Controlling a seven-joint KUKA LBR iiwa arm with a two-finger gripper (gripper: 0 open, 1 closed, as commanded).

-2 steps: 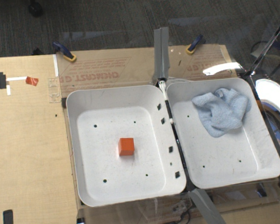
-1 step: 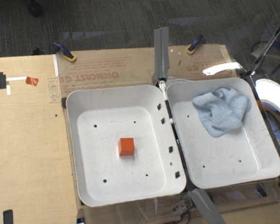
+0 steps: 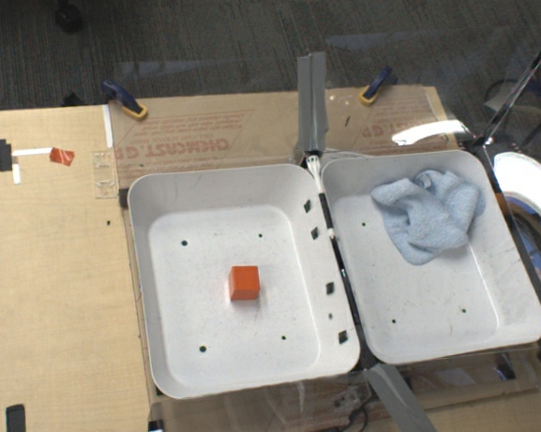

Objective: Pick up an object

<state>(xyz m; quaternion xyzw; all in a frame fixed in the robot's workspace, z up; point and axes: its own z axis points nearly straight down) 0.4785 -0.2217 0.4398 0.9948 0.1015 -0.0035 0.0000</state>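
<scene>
Gripper state: I cannot tell whether it is released or clenched, and nothing is lying between fingers that I can make out.

Camera view: a small orange-red hard-edged cube (image 3: 244, 283) is sitting flat in the shallow white plastic bin (image 3: 153, 268) on the 9 o'clock side, slightly toward 6 o'clock of that bin's middle and well apart from every wall. A crumpled grey-blue soft cloth (image 3: 430, 213) is lying in the neighbouring white bin (image 3: 429, 309) at 3 o'clock, bunched toward its 12 o'clock wall.

The cube is looking light, stiff and perhaps smooth-faced; pinching two opposite flat sides squarely seems best. The cloth would be yielding, so taking a raised fold should work.
</scene>
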